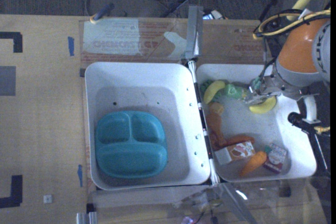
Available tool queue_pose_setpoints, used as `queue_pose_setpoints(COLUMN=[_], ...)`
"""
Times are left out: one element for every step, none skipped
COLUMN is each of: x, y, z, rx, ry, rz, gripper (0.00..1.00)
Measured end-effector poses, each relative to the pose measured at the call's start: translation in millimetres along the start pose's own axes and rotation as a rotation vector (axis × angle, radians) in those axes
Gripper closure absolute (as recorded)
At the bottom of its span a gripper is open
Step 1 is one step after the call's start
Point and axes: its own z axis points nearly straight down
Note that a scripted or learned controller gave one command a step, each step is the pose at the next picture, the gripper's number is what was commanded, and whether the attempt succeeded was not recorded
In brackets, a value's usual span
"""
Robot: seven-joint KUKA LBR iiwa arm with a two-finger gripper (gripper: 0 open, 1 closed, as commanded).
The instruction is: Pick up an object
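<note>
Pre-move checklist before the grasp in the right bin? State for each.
1. Gripper over right bin: ok.
2. Target near gripper: ok, a banana lies just below it.
3. Object held: not ok, nothing seen between the fingers.
4. Finger opening: cannot tell, too blurred.
5. Clutter near target: not ok, a second banana and a green item lie close.
6. Left bin's teal divided plate: ok, well away.

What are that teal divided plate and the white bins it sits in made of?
The teal plate looks like moulded plastic with a matte finish: one even colour, soft rounded ridges between its three compartments. The white bins also look like plastic, smooth and slightly glossy, with rounded corners, though the camera cannot confirm it.
</note>
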Motion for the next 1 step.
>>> queue_pose_setpoints(x=[50.6], y=[6.0], z=[-136.7], rx=[0.029], ry=[0.017], rz=[-0.083], gripper=[1.0])
